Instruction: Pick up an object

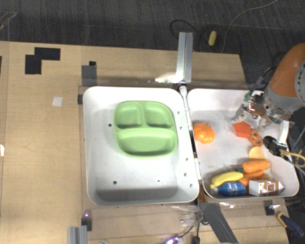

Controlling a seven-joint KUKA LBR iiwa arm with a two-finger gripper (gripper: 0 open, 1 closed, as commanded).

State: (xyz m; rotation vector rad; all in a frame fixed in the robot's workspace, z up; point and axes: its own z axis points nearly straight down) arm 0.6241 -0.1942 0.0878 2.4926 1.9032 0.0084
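Orange-red block (242, 129): right bin (213, 105), upper area, near far wall | gripper (254, 112) directly over it, block just below-left of tips | I can't tell finger state | nothing visibly grasped.

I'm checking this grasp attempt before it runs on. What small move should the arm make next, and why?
Probably lower the gripper a little onto the red block. It hangs at the right bin's far right, beside that block, which lies apart from the pile of toys at the near edge.
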